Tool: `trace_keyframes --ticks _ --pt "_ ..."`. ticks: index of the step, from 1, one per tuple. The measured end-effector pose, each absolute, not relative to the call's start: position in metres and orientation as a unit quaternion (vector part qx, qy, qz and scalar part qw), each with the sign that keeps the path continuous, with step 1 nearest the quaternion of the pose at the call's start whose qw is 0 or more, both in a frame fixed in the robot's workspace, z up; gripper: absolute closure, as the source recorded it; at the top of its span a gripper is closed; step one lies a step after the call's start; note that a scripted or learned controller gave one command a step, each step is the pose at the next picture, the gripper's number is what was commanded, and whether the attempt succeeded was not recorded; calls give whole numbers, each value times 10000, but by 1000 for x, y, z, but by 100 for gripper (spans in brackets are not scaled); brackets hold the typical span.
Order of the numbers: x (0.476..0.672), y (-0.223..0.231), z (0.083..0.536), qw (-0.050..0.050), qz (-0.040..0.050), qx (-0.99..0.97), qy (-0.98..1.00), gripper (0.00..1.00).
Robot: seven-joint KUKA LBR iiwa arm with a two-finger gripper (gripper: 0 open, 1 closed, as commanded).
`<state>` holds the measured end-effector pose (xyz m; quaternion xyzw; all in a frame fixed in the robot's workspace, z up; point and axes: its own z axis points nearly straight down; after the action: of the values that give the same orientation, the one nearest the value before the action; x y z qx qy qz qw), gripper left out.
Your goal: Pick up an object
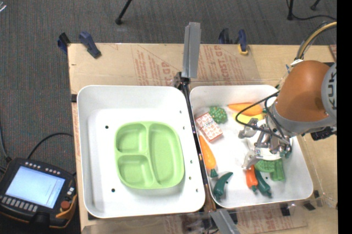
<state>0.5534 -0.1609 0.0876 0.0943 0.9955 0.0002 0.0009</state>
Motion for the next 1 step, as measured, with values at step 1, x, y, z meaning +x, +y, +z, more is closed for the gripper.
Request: trace_keyframes --ticks 1 --pt "475 -171 87 -15 7 1002 9950 0"
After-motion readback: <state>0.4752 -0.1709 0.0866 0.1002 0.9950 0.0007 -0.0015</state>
